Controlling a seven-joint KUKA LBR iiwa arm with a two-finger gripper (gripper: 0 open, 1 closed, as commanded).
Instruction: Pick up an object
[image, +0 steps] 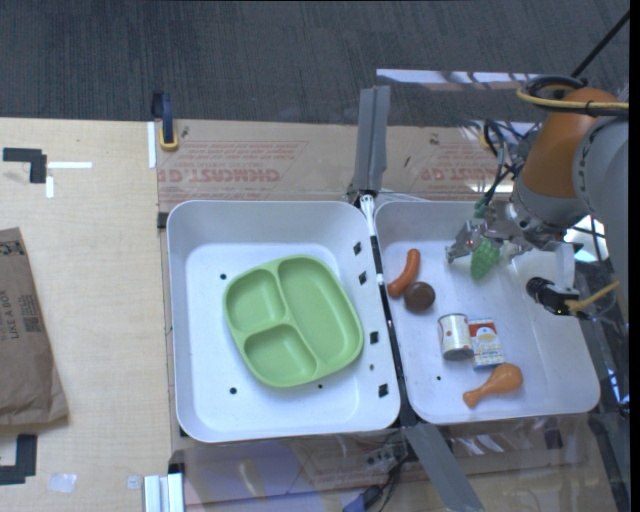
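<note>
The arm is reaching in from 3 o'clock, its orange band sitting above the right bin, and the gripper is hanging over the bin's 12 o'clock end. A small green object is showing right between the fingers, so the claw is looking closed to a narrow gap on it. I cannot tell what the green thing is, nor whether it is clear of the bin floor or resting on it.

The other pieces are lying toward 6 and 9 o'clock from the claw: a hot dog sausage touching a dark brown ball, then a small tin can beside a little carton, and a toy chicken drumstick near the bin's 6 o'clock rim. The left bin is holding a green divided plate with 3 compartments.

To my eye the step in hand is securing and lifting. Doing it well is meaning keeping the squeeze steady and rising straight up, not sideways, since the grip seems to be sitting on the top of the piece and a swing could shake it loose. The bin wall at 12 o'clock is close, so a vertical path is also avoiding a knock there.
</note>
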